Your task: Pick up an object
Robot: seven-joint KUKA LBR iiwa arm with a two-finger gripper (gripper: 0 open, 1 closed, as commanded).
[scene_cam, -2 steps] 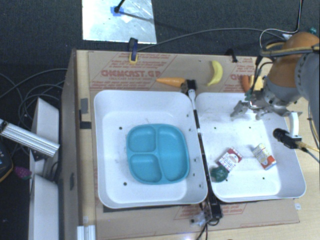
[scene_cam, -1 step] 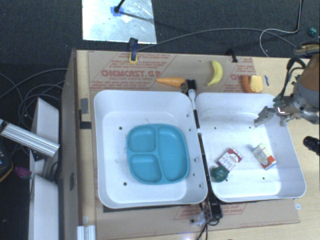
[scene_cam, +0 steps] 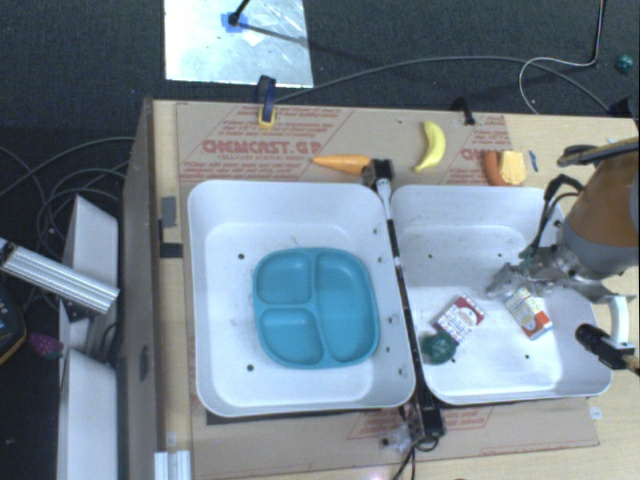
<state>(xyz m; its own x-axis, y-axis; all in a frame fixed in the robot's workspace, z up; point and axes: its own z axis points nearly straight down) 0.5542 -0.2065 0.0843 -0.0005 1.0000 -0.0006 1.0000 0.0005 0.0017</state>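
Observation:
In the right bin (scene_cam: 470, 218) lie three small things: a red and white packet (scene_cam: 459, 319), a dark green round object (scene_cam: 437, 347) just below it, and a small white carton with red print (scene_cam: 531, 313). My gripper (scene_cam: 508, 281) hangs low over the right bin, just up and left of the white carton and close to it. Nothing shows clearly in its grasp. The grey arm with the orange band (scene_cam: 605, 213) comes in from the right edge.
A blue divided plate (scene_cam: 316, 306) lies in the left bin (scene_cam: 225, 228). On the cardboard behind the bins lie a carrot (scene_cam: 342, 164), a banana (scene_cam: 432, 145) and an orange and yellow item (scene_cam: 505, 167). A black divider (scene_cam: 393, 258) separates the bins.

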